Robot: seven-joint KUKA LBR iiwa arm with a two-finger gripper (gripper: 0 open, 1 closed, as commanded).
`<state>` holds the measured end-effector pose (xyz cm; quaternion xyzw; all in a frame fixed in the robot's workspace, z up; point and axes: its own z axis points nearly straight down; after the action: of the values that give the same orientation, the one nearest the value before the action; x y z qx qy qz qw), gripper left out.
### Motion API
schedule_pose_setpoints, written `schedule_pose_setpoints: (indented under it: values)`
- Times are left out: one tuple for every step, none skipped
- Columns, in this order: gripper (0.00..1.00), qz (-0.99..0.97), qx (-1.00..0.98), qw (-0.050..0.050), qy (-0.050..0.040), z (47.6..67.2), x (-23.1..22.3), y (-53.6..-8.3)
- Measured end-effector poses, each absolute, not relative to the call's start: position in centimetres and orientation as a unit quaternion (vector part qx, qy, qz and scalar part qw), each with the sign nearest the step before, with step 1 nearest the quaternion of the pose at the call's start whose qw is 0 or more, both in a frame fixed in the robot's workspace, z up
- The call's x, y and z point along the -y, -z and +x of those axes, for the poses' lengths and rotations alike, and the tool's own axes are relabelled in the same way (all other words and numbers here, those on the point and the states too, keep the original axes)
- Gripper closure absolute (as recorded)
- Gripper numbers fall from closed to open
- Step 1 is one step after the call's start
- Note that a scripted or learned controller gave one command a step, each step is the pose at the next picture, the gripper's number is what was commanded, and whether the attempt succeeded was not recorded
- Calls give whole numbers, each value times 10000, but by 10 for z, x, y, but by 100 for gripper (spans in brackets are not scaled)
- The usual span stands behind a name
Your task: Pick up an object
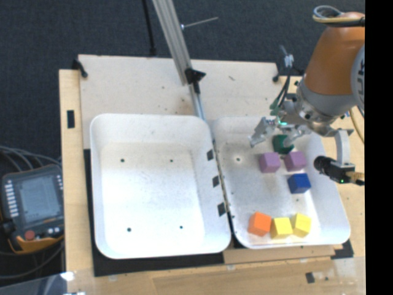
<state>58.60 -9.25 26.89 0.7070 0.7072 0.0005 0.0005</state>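
End effector (277, 133): hovering over right bin (245, 235), directly above green object (283, 143); grip state indeterminate, cannot tell. Purple blocks (269, 162) lying just beside. Pickup appearing not yet accomplished.

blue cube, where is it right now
In the camera view the blue cube lies in the right-hand bin, just below the right purple cube and above the two yellow cubes near the bin's front edge.
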Motion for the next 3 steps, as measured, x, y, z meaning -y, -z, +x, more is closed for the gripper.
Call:
schedule_pose_setpoints:
  values:
    - [0,7077,-7065,-8,18,576,92,-214]
    - [0,7084,-7058,-11,19,574,88,-170]
    - [0,7080,-7062,-18,25,572,95,-108]
